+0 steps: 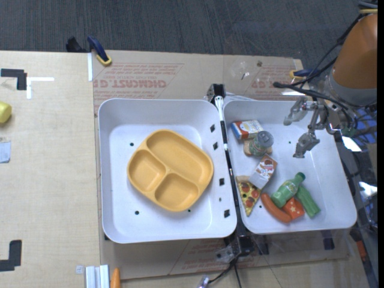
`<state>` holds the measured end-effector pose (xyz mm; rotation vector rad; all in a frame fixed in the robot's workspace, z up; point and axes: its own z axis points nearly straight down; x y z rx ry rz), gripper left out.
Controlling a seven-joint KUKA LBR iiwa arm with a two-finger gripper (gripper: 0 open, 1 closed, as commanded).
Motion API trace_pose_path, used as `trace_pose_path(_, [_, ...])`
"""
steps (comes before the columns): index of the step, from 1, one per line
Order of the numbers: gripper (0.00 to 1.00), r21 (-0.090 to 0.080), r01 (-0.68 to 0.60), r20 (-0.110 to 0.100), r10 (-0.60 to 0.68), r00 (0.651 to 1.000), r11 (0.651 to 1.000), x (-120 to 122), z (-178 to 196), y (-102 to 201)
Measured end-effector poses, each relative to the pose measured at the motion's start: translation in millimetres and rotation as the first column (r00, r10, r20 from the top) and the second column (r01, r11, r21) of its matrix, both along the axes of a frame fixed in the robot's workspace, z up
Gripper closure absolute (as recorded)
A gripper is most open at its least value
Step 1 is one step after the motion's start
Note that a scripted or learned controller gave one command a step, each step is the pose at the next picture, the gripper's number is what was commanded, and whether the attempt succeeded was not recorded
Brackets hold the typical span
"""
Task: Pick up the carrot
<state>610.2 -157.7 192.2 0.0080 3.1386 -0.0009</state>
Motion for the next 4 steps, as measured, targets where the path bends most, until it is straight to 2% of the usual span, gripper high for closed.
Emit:
trace_pose_path(1, [0.0,0.0,0.146,0.004,-0.146,0.989,0.989,-50.1,105.0,73.2])
trace_pose_path(2, [0.0,0.001,0.36,0.003,-0.36,0.933,0.933,-43.8,146.2,136.5])
trace_pose_path(3, [0.0,0.0,0.572,-0.002,-0.572,0.82,0.82,-63.3,82.4,184.2])
trace_pose_path(4, [0.0,-0.001,0.594,-0.003,-0.594,0.804,0.804,-124.5,-1.3,223.8])
